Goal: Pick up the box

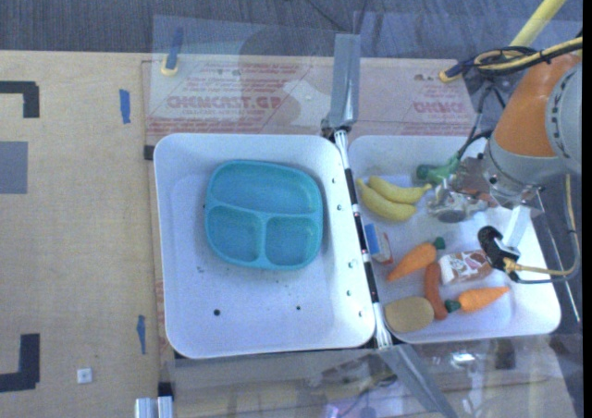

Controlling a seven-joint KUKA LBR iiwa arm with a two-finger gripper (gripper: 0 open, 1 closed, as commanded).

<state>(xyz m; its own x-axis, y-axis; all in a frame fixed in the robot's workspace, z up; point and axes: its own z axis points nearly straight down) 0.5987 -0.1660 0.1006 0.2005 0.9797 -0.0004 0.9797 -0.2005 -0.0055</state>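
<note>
The box (pixel 462 266) is small, white with red print, and lies in the right bin (pixel 536 314) between the carrots. My gripper (pixel 450 201) hangs over the upper middle of that bin, just right of the bananas (pixel 388 199) and a little way behind the box. It is apart from the box, and nothing shows in its grip. The grey arm with its orange band (pixel 527 125) comes in from the right edge.
Three carrots (pixel 413 260) (pixel 433 288) (pixel 479 298) crowd around the box. A tan round item (pixel 409 314) sits at the front, a blue item (pixel 372 240) by the left wall, a green one (pixel 435 169) at the back. A teal divided plate (pixel 265 215) lies in the left bin (pixel 185 314).
</note>
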